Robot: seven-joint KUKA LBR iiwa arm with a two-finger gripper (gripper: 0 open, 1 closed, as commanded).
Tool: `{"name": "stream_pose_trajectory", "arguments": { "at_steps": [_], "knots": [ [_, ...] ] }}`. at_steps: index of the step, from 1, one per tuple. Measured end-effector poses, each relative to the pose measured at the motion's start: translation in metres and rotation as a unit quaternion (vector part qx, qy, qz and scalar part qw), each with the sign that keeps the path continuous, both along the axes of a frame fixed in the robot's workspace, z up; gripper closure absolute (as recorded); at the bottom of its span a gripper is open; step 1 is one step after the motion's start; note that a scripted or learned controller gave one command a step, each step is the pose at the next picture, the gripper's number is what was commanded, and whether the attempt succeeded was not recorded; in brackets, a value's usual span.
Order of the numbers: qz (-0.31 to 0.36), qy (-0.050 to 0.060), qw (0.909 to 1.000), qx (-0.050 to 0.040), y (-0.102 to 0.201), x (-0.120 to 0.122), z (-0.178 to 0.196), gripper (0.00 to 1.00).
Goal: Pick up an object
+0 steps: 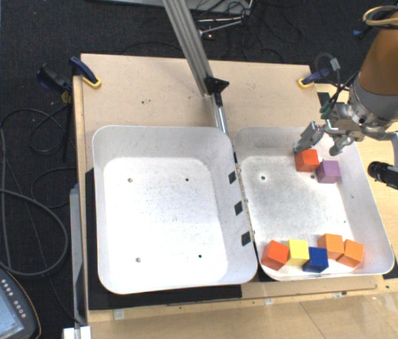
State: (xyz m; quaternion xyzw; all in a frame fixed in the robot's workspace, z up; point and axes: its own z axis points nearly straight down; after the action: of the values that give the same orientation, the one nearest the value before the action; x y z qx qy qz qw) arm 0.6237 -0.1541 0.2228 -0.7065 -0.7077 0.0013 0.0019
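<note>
Blue cube nearest; farther back, parted fingers astride small orange cube

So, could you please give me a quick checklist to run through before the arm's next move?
1. Hand above the right bin: ok.
2. Target within reach: ok, the orange block lies just below the hand.
3. Block between the fingers: not ok, nothing visibly held.
4. Room around the target: not ok, the purple block sits close beside it.
5. Other blocks out of the way: ok, clustered at the bin's near edge.
6. Finger opening: cannot tell.
</note>
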Motion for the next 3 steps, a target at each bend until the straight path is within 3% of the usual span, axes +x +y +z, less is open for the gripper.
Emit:
{"name": "stream_pose_trajectory", "arguments": {
  "at_steps": [1,3],
  "knots": [
    [0.001,-0.002,1.0000,-0.0005,0.000,0.000,0.002,0.00],
    [-0.001,0.001,1.0000,0.0000,-0.002,-0.005,-0.106,0.00]
  ]
}}
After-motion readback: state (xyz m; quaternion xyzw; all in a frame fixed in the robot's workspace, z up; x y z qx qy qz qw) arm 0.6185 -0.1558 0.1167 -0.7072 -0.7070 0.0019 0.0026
